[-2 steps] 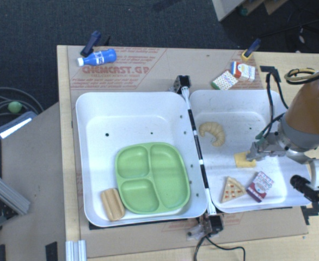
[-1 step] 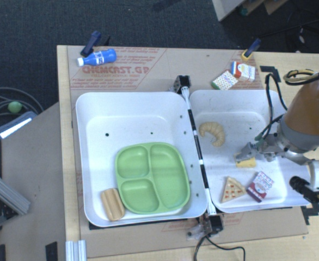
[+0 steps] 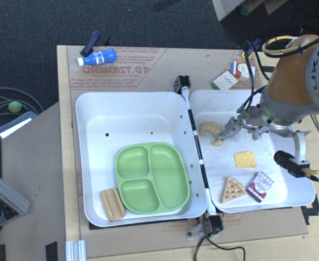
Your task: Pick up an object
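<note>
My gripper (image 3: 241, 133) hangs low over the upper part of the right bin (image 3: 295, 197), its two fingers spread open with nothing between them. The left fingertip (image 3: 228, 131) lies just right of a tan croissant-shaped toy (image 3: 209, 129) near the bin's left wall. Below the gripper are a yellow cheese square (image 3: 245, 159), a pizza slice (image 3: 233, 190) and a red-and-white packet (image 3: 260, 185).
The left bin (image 3: 94, 118) holds a green divided plate (image 3: 151, 176) and a tan wafer (image 3: 112, 204) at its front left. Outside the bins, a blue-and-white bottle (image 3: 97, 57) and a small patterned box (image 3: 225, 80) lie on the cardboard at the back.
</note>
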Available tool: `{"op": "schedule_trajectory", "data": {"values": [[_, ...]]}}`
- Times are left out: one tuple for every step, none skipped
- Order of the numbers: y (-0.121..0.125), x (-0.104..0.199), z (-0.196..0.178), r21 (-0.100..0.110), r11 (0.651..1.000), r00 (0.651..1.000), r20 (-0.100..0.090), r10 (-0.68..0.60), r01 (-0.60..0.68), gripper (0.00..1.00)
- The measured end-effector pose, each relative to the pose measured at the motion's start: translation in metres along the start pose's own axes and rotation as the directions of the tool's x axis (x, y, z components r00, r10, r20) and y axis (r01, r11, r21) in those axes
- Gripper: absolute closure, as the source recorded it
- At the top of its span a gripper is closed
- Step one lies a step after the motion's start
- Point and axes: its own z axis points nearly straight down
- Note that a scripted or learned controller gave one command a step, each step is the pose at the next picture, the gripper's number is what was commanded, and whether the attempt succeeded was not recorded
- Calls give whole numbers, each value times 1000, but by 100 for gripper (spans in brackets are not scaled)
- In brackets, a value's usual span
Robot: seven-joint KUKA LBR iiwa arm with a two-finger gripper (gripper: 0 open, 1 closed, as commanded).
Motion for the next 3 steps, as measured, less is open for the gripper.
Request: {"op": "schedule_trajectory", "data": {"values": [[-11,-31,46,3,1000,1000,1,3,-3,0],[-43,-61,81,4,1000,1000,0,3,-3,0],[-15,-4,-35,-1,1000,1000,0,0,0,0]]}}
